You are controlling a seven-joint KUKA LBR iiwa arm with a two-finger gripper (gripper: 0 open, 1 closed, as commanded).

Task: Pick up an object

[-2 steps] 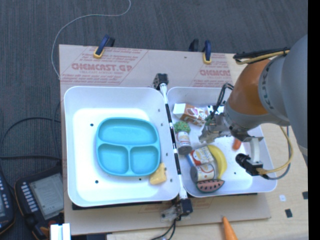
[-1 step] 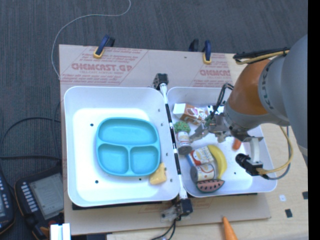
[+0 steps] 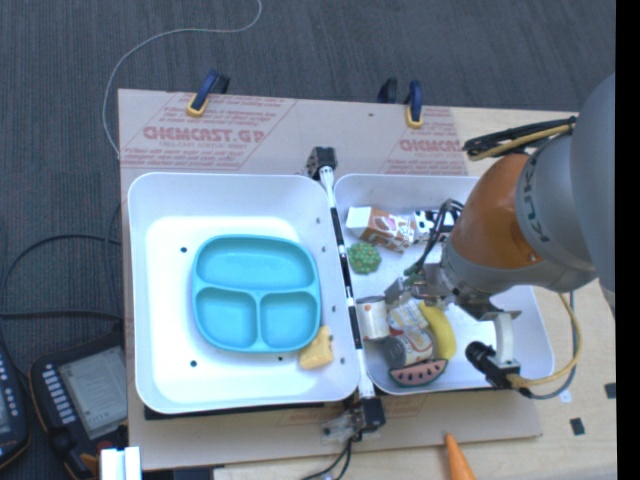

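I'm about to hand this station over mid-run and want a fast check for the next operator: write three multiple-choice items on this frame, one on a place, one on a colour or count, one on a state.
1. Where does the yellow cheese wedge lie?
A. In the left bin, beside the tray's near right corner
B. In the right bin, under the arm
C. On the bare bench outside both bins

2. What colour is the divided tray, and how many compartments does it have?
A. Red, two
B. Light blue, three
C. Green, four

3. Where is the gripper now?
A. Raised over the left bin
B. Parked off the bench
C. Down in the right bin among the toy food, next to the banana

Answers: 1 A, the wedge sits on the left bin's floor by the tray. 2 B, two ridges split the blue tray into three wells. 3 C, the wrist reaches into the right bin.
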